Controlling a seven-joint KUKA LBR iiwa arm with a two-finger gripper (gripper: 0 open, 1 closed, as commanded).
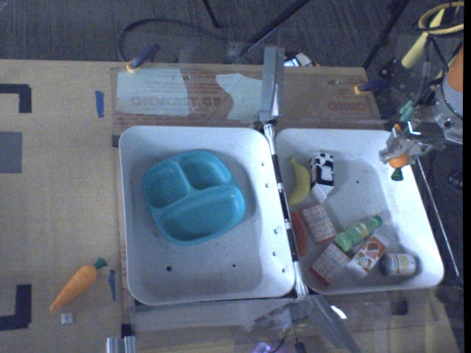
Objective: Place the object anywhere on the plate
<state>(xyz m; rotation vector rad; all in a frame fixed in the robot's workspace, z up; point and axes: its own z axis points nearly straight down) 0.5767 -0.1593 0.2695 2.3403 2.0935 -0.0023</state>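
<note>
Fingers (398, 158) grip something orange above right bin (430, 219); left bin (132, 197) holds plate (193, 195).

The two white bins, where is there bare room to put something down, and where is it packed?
Left bin: bare floor in front of and beside the blue plate, whose three compartments hold nothing. Right bin: open floor in the far right part, near the gripper. Crowded along its left wall and front, with banana, green bottle and small cartons.

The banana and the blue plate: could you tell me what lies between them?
In the camera view, the bins' adjoining walls separate the banana from the blue plate.
</note>
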